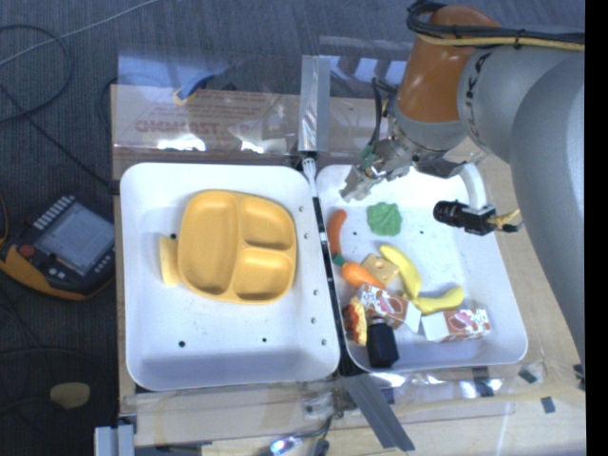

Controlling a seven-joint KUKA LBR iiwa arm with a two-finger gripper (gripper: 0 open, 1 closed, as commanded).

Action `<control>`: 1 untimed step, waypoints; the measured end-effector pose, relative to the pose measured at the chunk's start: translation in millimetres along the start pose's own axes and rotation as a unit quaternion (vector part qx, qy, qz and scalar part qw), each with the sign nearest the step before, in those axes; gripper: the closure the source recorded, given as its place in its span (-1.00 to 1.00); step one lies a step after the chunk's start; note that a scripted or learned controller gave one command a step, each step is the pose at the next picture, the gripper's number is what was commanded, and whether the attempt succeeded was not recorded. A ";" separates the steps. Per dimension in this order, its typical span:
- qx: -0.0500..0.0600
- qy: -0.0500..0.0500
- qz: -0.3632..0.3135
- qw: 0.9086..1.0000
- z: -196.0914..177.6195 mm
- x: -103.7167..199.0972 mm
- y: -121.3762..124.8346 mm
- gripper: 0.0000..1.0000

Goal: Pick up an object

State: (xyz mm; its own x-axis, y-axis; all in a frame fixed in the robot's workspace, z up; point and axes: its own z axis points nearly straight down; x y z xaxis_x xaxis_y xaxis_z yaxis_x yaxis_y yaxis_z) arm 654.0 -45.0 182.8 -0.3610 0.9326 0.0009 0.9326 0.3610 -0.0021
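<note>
Here left bin [142, 350] holds yellow tray [236, 245]; right bin [494, 350]: banana [410, 278], carrot [359, 275]; gripper [366, 177] state unclear.

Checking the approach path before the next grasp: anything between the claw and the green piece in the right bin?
Nothing visible. The claw hangs over the right bin's far-left corner, and the green piece lies just beside it on bare white floor. The banana and carrot lie nearer the camera, off that path.

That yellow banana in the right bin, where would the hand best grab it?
Probably at the banana's upper half, from above, fingers across its narrow width. That end lies on top of the pile, while its lower end curves in beside the carton.
</note>
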 end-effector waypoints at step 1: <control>0.000 -0.001 -0.015 1.000 -0.8 -0.4 -49.3 1.00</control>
State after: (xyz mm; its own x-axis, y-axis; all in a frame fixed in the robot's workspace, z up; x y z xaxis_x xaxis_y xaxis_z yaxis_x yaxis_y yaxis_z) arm 608.2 -63.1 183.8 -0.3892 0.9212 -0.0016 0.9212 0.3892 -0.0019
